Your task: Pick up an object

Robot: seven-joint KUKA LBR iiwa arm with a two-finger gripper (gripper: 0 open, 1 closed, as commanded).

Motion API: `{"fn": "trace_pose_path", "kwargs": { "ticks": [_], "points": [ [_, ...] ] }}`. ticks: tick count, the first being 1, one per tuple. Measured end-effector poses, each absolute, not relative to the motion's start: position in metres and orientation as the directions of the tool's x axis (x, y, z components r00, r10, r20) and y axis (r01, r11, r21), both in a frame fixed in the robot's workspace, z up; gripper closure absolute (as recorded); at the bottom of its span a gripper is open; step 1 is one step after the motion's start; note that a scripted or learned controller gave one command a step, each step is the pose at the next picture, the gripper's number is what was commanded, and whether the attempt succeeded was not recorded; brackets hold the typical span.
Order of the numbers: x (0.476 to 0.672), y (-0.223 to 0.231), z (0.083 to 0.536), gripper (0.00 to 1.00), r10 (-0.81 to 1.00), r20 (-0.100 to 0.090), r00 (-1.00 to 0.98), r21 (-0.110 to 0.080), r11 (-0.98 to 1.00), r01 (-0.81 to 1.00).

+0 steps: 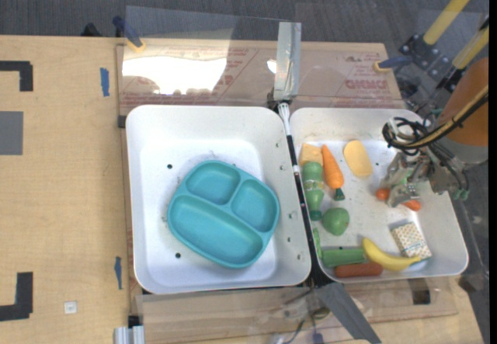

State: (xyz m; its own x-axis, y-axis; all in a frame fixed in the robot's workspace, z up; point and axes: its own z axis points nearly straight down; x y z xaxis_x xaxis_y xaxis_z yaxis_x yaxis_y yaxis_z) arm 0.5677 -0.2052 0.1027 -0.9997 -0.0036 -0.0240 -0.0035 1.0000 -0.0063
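Item one: my pincer is hanging low over the right bin, near its right wall, fingers pointing down; I cannot tell whether it is released or clenched.

Item two: a small orange-red piece is lying just at the pincer's left, and another is peeking out just below it; whether either is touching the pincer is unclear.

Item three: a patterned cracker-like block is lying below the pincer, apart from it.

Item four: a banana is curving along the bin's lower edge, beside a green piece and a red one.

Item five: a carrot, a yellow oval and green vegetables are lying well left of the pincer.

Item six: a teal divided plate is sitting in the left bin.
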Motion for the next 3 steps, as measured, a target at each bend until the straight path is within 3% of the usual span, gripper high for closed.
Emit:
{"fn": "trace_pose_path", "kwargs": {
  "ticks": [1,2,3],
  "points": [
    [0.611,-0.162,0.203,1.00,0.100,-0.015,-0.995,0.000,0.995,0.100],
    [0.609,-0.164,0.199,0.00,0.103,-0.007,-0.995,0.000,0.995,0.103],
    [0.562,-0.127,0.093,0.00,0.179,-0.006,-0.984,0.001,0.984,0.179]
  ]
}}
